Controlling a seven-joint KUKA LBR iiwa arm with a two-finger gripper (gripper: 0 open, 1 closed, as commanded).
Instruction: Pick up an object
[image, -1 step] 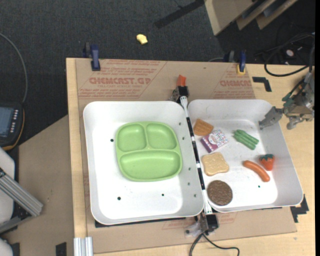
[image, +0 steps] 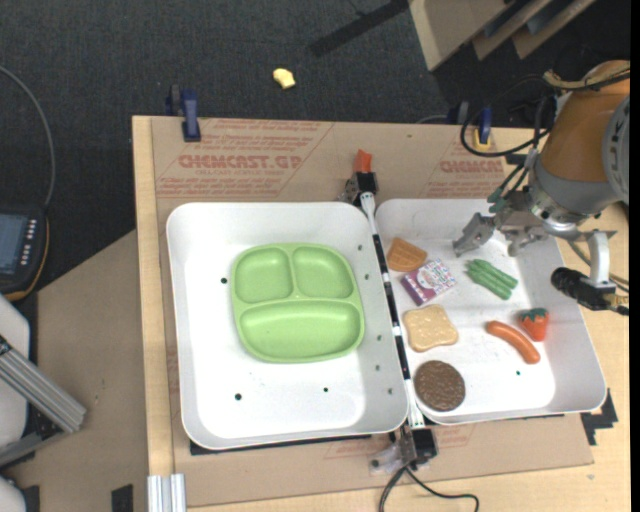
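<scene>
My gripper (image: 497, 238) hangs over the far part of the right bin (image: 575, 385), fingers spread open with nothing between them. Just below it lie green beans (image: 491, 278). To the left of the gripper are an orange pastry piece (image: 406, 254) and a purple packet (image: 429, 282). Nearer the front lie a slice of toast (image: 430, 328), a round brown patty (image: 440, 386), an orange sausage (image: 513, 341) and a small red fruit with a green top (image: 537, 323).
The left bin (image: 200, 380) holds a green divided plate (image: 297, 302). A ridge with clamps (image: 385, 290) separates the two bins. The arm's grey and orange body (image: 585, 150) stands over the bench's far right corner. Cables run along the right edge.
</scene>
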